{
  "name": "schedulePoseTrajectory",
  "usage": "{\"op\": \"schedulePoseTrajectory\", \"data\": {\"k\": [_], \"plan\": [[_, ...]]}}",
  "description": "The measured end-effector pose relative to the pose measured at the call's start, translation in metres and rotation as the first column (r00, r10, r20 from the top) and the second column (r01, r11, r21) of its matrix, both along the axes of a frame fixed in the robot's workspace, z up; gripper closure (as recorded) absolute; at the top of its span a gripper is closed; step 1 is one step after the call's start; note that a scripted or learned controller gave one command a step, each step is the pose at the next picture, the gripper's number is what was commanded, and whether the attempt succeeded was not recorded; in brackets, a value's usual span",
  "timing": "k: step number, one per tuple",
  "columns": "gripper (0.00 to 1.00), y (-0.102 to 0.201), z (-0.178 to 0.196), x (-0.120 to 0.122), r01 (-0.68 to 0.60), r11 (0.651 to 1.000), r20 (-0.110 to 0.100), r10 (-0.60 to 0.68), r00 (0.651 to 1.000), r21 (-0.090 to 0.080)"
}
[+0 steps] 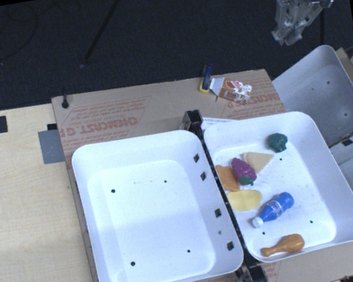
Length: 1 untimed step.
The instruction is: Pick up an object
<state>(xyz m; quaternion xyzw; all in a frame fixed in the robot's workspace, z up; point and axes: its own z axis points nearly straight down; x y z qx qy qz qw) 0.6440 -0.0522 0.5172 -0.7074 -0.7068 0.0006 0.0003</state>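
While raised (top right), hand [291, 22] hangs tilted

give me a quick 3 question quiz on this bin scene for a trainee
1. True or false: the blue bottle lies in the left bin.
2. Which item sits nearest the right bin's far right corner? A) green object B) drumstick C) purple object
3. Fill in: the end effector is at the view's upper ____, away from both bins.

Key: 1. False, it lies in the right bin. 2. A. 3. right.
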Motion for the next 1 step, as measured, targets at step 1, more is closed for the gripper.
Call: {"op": "schedulePoseTrajectory", "data": {"k": [1], "plan": [[1.00,-0.0142,0.0152,0.0000,0.000,1.000,0.000,0.000,1.000,0.000]]}}
